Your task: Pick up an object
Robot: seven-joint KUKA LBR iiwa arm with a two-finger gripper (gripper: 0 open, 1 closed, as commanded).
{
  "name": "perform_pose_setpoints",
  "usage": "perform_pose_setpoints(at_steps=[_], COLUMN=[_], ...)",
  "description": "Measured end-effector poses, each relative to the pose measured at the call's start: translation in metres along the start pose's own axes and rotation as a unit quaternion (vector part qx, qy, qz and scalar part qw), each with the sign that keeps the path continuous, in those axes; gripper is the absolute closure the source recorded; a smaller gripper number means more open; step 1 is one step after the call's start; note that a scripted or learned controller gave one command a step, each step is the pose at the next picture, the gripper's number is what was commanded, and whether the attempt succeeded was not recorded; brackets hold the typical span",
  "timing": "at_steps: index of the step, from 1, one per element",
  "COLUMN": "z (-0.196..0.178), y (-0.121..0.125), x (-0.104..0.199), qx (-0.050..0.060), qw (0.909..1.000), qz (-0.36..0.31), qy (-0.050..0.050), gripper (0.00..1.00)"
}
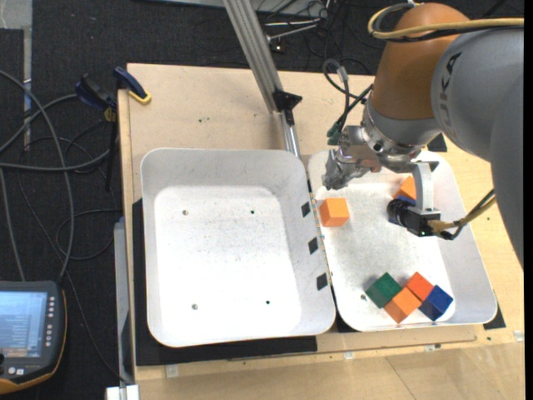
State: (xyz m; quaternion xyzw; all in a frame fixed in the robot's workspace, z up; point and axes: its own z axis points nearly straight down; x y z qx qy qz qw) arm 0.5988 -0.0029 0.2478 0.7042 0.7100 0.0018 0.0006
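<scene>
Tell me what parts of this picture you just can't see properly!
- The end effector in the camera view: blurred and dark, so its grip state cannot be read.
- The small orange block behind the grey arm's wrist: mostly covered by the arm.
- The blue cube in the right white plastic bin: partly hidden by the neighbouring orange cubes.
- The handheld screen at bottom left: cut off by the frame edge.

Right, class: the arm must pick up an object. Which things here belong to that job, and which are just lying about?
Job: gripper; orange block just below it; right bin; clustered green block, orange block, blue block.

Lying about: left bin; blue clamp; tablet; cables.
</scene>
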Motion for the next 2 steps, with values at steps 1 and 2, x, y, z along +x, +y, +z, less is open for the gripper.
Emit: perform_pose_setpoints(at_steps=[1, 2], z=[0.012, 0.006], y=[0.024, 0.054], x=[0.041, 0.091], qx=[0.001, -0.001], qw=[1.0, 1.0], qz=[0.001, 0.001], qy=[-0.001, 0.0], gripper=[1.0, 1.0])
